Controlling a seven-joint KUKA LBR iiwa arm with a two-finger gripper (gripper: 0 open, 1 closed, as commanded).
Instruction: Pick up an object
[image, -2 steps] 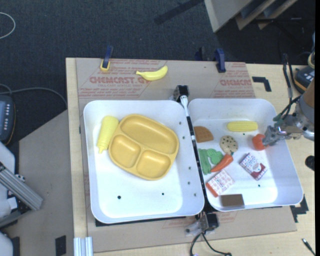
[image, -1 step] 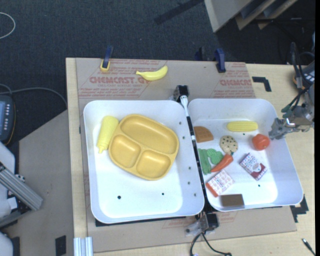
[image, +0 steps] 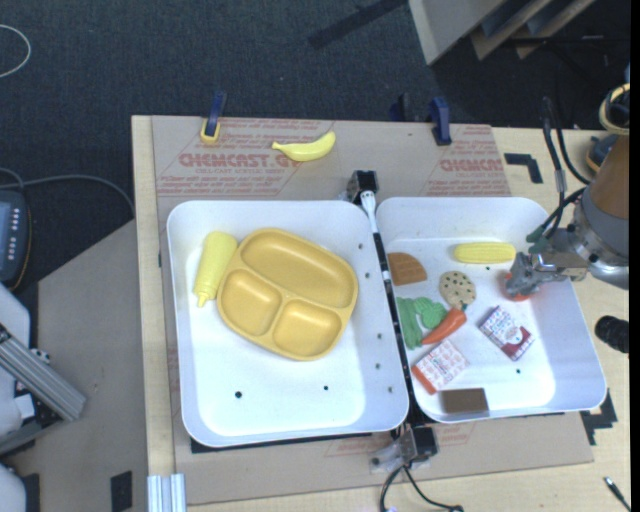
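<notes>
My gripper hangs over the right bin, near its right side, on the grey arm that reaches in from the right. A small reddish object sits right at the gripper's tip; whether it is gripped is unclear. Just to the left lie a yellow corn cob and a speckled cookie. A red-and-white packet lies just below the gripper.
The right bin also holds a brown bread piece, a green vegetable, a carrot, a second packet and a brown block. In the left bin are a yellow divided plate and yellow bottle. A banana lies on the bench.
</notes>
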